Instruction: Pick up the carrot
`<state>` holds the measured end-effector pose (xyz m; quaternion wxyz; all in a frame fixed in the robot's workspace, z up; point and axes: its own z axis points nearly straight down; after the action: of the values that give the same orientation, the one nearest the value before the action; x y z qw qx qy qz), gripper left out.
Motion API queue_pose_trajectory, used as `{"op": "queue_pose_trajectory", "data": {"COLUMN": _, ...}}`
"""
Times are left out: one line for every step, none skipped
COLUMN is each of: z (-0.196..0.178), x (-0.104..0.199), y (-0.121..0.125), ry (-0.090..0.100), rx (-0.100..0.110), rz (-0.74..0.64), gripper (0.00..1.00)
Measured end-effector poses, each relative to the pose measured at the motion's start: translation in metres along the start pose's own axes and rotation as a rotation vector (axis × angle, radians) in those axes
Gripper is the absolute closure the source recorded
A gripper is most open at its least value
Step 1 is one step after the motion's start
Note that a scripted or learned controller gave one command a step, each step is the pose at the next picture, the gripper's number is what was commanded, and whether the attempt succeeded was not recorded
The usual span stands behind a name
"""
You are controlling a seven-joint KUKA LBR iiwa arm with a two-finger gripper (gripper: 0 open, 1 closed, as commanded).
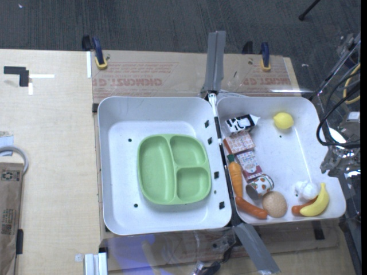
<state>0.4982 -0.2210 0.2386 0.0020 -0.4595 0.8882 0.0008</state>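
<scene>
The carrot [235,180] is orange with a small green top. It lies along the left wall of the right bin [304,145], pointing toward the front. An orange-red elongated piece [251,208] lies at its lower end, slanting toward a brown egg [274,204]. A pink snack packet [250,164] touches the carrot's right side.
The right bin also holds a lemon [282,120], a black-and-white pack [241,122], a banana [317,202] and a white garlic bulb [303,189]. A green divided plate [174,169] sits in the left bin [114,153]. Cables and metal parts [339,153] hang at the right edge.
</scene>
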Motion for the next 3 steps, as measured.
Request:
{"op": "queue_pose_trajectory", "data": {"z": 0.000, "x": -0.035, "y": 0.016, "ry": 0.000, "rx": -0.001, "rz": -0.332, "gripper": 1.00}}
{"op": "queue_pose_trajectory", "data": {"z": -0.034, "x": -0.024, "y": -0.002, "ry": -0.001, "rx": -0.001, "rz": -0.609, "gripper": 1.00}}
{"op": "queue_pose_trajectory", "data": {"z": -0.042, "x": -0.026, "y": -0.003, "ry": -0.006, "rx": -0.001, "rz": -0.603, "gripper": 1.00}}
